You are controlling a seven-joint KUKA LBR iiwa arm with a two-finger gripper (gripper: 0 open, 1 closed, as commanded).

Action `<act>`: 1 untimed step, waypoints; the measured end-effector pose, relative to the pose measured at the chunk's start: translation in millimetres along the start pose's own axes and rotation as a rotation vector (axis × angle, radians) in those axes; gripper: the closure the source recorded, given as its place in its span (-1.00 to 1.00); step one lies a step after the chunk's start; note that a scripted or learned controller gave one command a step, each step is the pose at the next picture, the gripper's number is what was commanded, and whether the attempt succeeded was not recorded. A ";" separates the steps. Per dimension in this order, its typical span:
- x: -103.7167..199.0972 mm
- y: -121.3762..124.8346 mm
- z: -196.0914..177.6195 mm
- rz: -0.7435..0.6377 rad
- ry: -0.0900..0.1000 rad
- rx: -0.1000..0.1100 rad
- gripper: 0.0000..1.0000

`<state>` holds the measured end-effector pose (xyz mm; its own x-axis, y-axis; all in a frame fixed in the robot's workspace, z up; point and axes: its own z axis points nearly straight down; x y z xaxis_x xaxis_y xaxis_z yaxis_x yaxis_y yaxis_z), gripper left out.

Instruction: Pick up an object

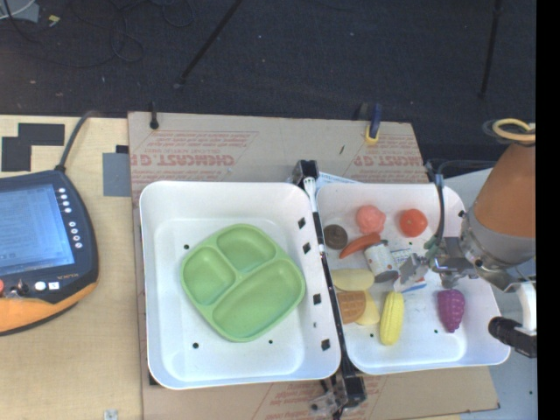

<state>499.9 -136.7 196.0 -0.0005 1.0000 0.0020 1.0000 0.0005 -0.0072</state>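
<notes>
Hovering low inside the right bin (455, 350), gripper (418, 269) just right of a small white jar (379, 257), purple grapes (451, 309) just below-right, yellow corn (391, 317) below; finger state impossible to tell. Green divided plate (243, 281) in the left bin (166, 234).

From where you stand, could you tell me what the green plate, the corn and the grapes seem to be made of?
Green plate: likely moulded plastic, with a uniform pale green colour, a soft sheen and three rounded compartments.
Corn: probably plastic toy food, with a flat, bright yellow and a smooth look.
Grapes: likely plastic or rubber too, a single solid purple lump; the surface is too small to judge further.
</notes>
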 end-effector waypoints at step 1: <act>0.7 42.0 94.0 -0.001 -0.002 -0.012 -1.00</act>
<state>541.2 -135.8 101.6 -0.0010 1.0000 -0.0002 1.0000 0.0010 0.0044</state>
